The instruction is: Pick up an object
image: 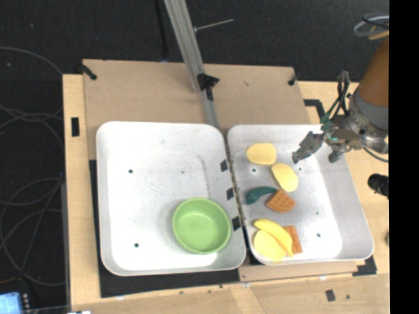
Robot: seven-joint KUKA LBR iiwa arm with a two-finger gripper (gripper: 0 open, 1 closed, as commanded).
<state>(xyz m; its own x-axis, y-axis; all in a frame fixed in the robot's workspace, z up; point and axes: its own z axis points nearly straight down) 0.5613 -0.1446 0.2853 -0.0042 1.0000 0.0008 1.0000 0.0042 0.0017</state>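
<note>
Green bowl [201, 224] near-left, yellow pieces [284, 176] right, gripper [319, 146] poised above far-right bin [327, 241], grip state impossible to tell; crowded pieces could spoil a pinch.

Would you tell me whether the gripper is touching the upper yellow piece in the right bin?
Apart. In the camera view, bare white bin floor separates the gripper from the upper yellow piece in the right bin.

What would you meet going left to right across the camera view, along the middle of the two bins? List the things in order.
Left bin → green bowl → dark green piece → orange waffle-like piece → gripper.
</note>
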